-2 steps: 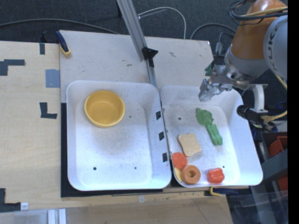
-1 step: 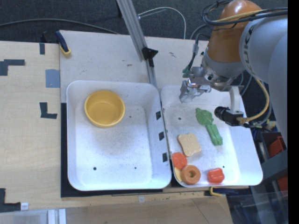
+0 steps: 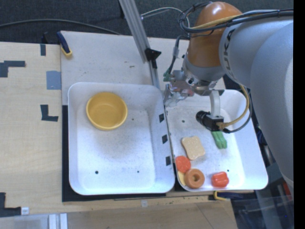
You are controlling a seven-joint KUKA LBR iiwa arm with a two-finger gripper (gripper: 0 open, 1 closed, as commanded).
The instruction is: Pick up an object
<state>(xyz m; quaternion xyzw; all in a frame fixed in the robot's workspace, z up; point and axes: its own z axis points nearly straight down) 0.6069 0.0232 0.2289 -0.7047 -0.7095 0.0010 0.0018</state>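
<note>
A smooth round yellow bowl [image 3: 106,110] sits alone in the speckled white left bin [image 3: 81,171], with bare floor all around it. In the right bin [image 3: 248,173], a flat tan bread slice [image 3: 193,147], ringed brown doughnut [image 3: 194,178], two red pieces [image 3: 183,164] and a green stick [image 3: 219,140] crowd the near edge. The metal tool [image 3: 171,98] hangs over the bins' shared rim; I cannot tell its state.
</note>
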